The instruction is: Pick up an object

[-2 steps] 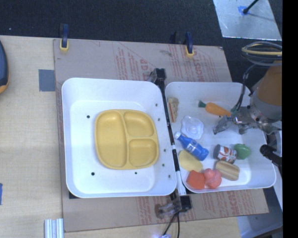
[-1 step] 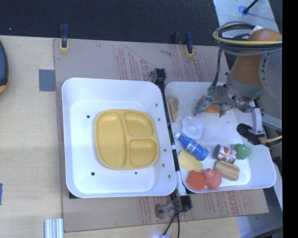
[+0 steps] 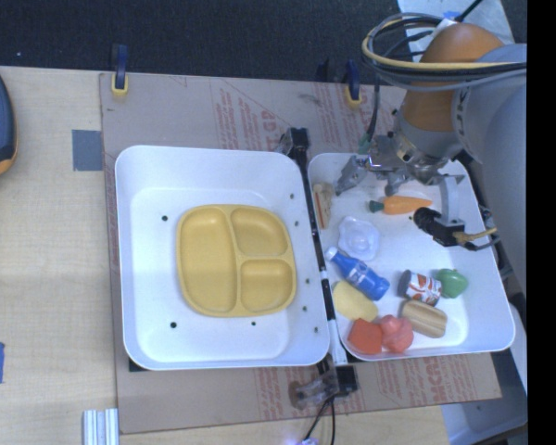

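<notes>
Above the far end of the right bin (image 3: 497, 339), the gripper (image 3: 382, 167) hangs over the bin floor; whether its fingers are spread or closed cannot be determined. Just beside it, toward the arm, lies an orange carrot (image 3: 407, 205), and nearer the camera sit a clear plastic cup (image 3: 360, 236) and a blue bottle (image 3: 359, 273). Well to its other side, the left bin (image 3: 139, 248) holds a yellow divided plate (image 3: 235, 258).
</notes>
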Available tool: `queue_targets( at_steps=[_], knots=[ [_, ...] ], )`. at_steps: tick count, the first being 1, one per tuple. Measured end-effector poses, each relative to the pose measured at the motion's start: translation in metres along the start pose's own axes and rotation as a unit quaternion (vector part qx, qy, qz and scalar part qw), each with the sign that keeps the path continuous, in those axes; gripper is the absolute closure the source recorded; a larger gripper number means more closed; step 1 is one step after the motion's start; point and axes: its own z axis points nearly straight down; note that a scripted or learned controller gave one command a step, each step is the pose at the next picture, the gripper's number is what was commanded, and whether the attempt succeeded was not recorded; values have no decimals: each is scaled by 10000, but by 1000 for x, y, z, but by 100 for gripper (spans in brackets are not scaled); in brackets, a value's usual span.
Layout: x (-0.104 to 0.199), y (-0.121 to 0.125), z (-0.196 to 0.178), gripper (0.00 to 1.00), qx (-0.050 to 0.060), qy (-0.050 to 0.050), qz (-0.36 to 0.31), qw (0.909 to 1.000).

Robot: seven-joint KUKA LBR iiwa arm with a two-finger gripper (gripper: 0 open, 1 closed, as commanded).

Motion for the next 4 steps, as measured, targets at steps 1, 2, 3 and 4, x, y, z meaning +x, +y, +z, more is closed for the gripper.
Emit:
queue_targets(
  at_steps=[1, 2, 3, 4],
  knots=[
    [-64, -1, 18, 0, -20, -18, 46, 10000],
    [-41, -73, 34, 0, 39, 4, 48, 10000],
    [-121, -15, -39, 0, -37, -39, 57, 10000],
    [-95, -80, 23, 0, -50, -46, 31, 10000]
  ],
)
